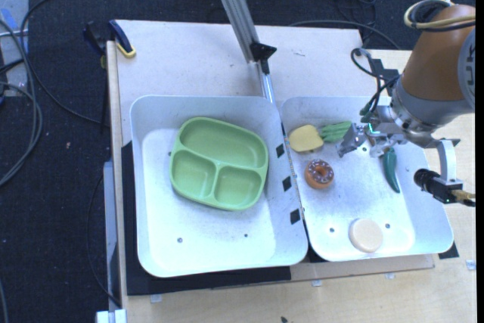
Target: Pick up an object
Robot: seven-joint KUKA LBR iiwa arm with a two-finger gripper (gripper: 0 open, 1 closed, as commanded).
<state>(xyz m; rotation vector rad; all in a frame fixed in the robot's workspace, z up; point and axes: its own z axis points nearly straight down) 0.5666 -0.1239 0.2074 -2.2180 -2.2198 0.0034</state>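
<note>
White bins: two shallow ones side by side on the bench; left bin, right bin, their inner rims overlapping in the middle.
Left bin: holds a pale green tray with three compartments, lying flat toward the bin's upper middle.
Right bin: holds a yellow piece, a green leafy item, a donut, a dark green pepper and a cream disc.
Yellow piece: upper left of the right bin, touching the leafy item on its right side.
Donut: brown with pale sprinkles, just below the yellow piece, apart from it.
Pepper: long and slim, lying roughly up-down, just below and right of the gripper.
Cream disc: near the bin's front edge, well apart from the rest.
Gripper: low over the upper part of the right bin, beside the right end of the leafy item; too blurred and small to tell its state, and nothing can be seen held in it.
Arm: grey with an orange band, reaching in from the right.
Writing: no brand, label or lettering can be read on any item.
Bench surround: a slanted metal pole ends at the bins' upper junction; black cables lie on the dark floor.
</note>
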